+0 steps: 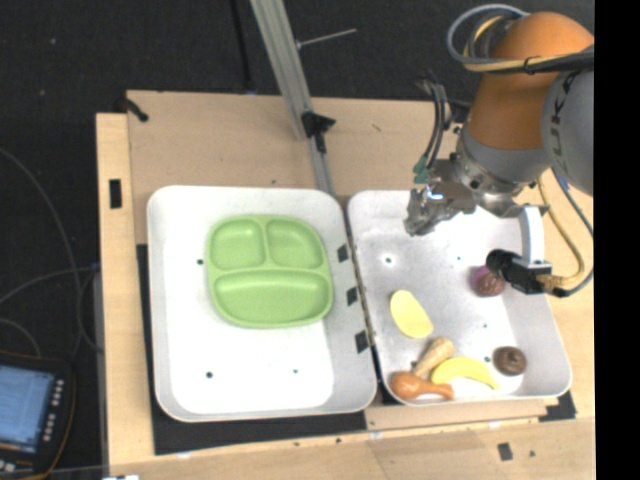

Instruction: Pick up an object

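Observation:
My gripper [424, 211] hangs over the back of the right bin [450, 268], well above its floor, with nothing seen between its fingers. Below it, on the bin floor, lies a pale yellow oval piece [410, 314]. Near the front edge sit a tan piece [434, 353], an orange piece [418, 386] and a yellow banana [466, 372]. A brown doughnut [509, 360] rests at the front right. A dark purple round piece [488, 283] lies by the right wall, beside a black part of the arm's fittings.
The left bin [180, 368] holds a green divided plate [270, 271]. A slanted metal pole [285, 58] rises behind the bins, ending in a clamp near the gap between them. Cables loop around the arm's orange wrist [520, 78].

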`<state>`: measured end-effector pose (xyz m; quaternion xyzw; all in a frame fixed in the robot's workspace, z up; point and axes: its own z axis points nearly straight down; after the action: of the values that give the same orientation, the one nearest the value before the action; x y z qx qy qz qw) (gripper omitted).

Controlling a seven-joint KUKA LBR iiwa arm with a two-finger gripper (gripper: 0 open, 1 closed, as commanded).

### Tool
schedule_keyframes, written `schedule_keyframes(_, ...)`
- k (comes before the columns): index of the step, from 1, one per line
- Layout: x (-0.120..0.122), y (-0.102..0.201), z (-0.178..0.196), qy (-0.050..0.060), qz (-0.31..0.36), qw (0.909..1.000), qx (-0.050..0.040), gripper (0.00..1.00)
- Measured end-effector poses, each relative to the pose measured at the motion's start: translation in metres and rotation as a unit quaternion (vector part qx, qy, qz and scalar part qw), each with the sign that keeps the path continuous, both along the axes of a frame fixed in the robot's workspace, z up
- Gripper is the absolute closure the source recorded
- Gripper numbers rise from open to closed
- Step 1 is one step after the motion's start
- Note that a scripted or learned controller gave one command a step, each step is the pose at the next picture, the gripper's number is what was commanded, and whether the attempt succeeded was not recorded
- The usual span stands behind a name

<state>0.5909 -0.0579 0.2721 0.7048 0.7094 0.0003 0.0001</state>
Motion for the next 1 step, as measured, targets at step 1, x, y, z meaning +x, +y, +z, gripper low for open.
schedule_keyframes(1, 0.0055, 0.0408, -0.0107, 0.001, -0.001, 1.0000, 0.0000, 1.00)
